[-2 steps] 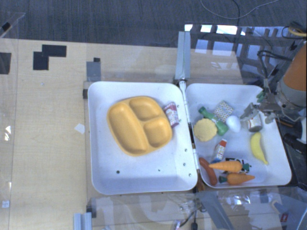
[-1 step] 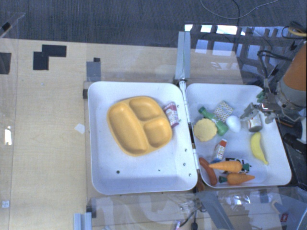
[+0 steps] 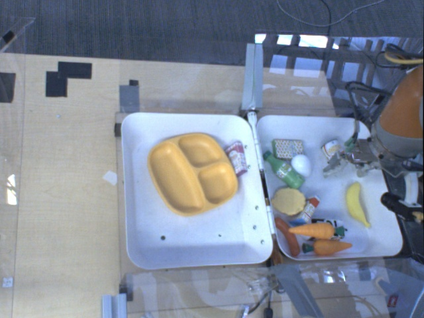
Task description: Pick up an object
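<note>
My gripper (image 3: 346, 163) hangs over the back right part of the right bin (image 3: 391, 244), open, with nothing between its fingers. A small pale can (image 3: 330, 148) lies just to its upper left. A yellow banana (image 3: 357, 204) lies in front of it. Further left in the same bin are a white egg (image 3: 301, 164), a green bottle (image 3: 283, 169), a speckled block (image 3: 287, 148), a round tan item (image 3: 289, 201) and two orange carrots (image 3: 313, 230). The left bin (image 3: 199, 250) holds a yellow divided plate (image 3: 192, 172) and a red-and-white packet (image 3: 236, 157).
A metal divider (image 3: 252, 78) runs between the bins at the back. Cables and the arm's orange band (image 3: 403, 114) crowd the right bin's far right corner. A wooden bench top (image 3: 59, 177) stretches to the left of the bins.
</note>
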`<action>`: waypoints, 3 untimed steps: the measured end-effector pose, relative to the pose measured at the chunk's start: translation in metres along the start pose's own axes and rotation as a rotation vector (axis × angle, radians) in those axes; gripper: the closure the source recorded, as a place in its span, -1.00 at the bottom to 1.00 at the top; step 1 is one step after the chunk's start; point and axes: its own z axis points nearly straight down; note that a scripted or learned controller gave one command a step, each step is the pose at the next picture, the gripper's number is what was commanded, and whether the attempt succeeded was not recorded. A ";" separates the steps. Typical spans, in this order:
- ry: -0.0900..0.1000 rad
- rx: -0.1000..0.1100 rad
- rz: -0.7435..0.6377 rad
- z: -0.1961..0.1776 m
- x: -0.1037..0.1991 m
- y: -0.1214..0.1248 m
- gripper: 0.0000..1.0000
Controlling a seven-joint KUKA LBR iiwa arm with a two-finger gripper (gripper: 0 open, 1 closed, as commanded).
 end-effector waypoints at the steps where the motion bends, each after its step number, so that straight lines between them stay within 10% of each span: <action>1: 0.007 0.006 0.109 0.036 0.001 0.091 -1.00; 2: -0.002 -0.006 0.101 0.021 -0.002 0.094 1.00; 3: 0.000 0.000 0.195 -0.103 0.070 0.091 1.00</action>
